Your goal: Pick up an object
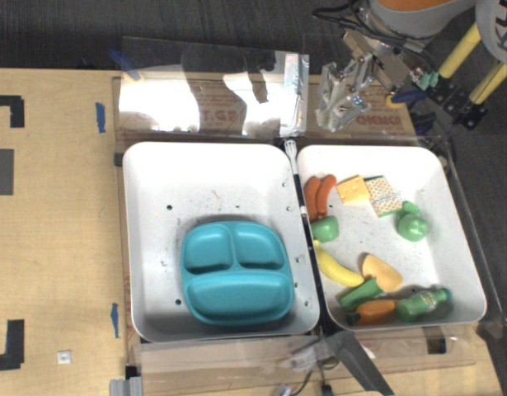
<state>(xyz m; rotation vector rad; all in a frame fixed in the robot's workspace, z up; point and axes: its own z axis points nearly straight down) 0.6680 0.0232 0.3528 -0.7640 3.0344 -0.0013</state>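
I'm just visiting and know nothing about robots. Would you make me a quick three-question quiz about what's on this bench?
1. True or false: the teal plastic divided tray lies in the left white bin.
2. Which bin holds the yellow toy banana? A left; B right.
3. Fill in: the pincer hangs above the bench beyond the right white bin's ____ edge.

Key: 1 true; 2 B; 3 far.

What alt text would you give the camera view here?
The gripper hangs above the bench behind the right bin, which holds toy food including a banana and hot dog. The left bin holds a teal divided tray.
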